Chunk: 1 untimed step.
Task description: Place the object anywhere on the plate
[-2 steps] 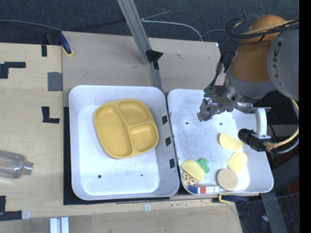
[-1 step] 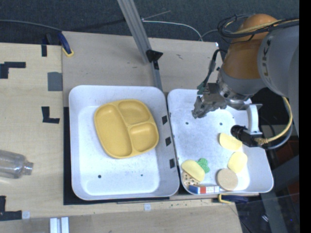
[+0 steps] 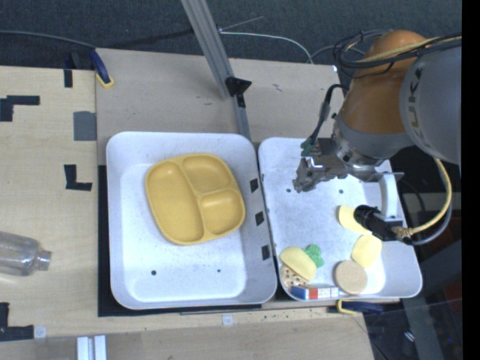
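A yellow divided plate [image 3: 195,197] lies in the left white bin [image 3: 131,276]. The right bin [image 3: 281,216] holds several toy food pieces along its near edge: a yellow piece with a green bit [image 3: 298,260], a tan round cookie [image 3: 350,277], a pale yellow piece [image 3: 367,250] and another yellow piece [image 3: 346,216] partly hidden by a black part of the arm. My gripper [image 3: 306,177] hangs over the upper part of the right bin, above bare floor, well away from the food pieces. Nothing shows between its fingers.
A slanted metal post [image 3: 206,32] rises behind the bins. A clear plastic bottle [image 3: 21,255] lies on the bench at far left. A black and yellow cable [image 3: 420,231] loops over the right bin's right side.
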Available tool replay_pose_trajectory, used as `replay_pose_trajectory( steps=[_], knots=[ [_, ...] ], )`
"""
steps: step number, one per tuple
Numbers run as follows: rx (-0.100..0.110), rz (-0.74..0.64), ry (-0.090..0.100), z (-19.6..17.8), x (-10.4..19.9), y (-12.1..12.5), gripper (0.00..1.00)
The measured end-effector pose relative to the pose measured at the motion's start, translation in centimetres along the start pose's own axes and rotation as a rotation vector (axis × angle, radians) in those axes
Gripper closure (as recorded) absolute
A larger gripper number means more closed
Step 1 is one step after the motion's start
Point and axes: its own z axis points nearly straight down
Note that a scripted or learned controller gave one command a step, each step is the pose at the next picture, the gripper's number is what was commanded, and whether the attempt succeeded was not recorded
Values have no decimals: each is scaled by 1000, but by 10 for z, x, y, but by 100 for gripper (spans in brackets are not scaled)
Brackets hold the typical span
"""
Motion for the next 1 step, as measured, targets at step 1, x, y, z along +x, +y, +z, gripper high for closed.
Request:
replay_pose_trajectory(
  steps=[1],
  knots=[
    [0,0,-1,13,4,16,100]
  ],
)
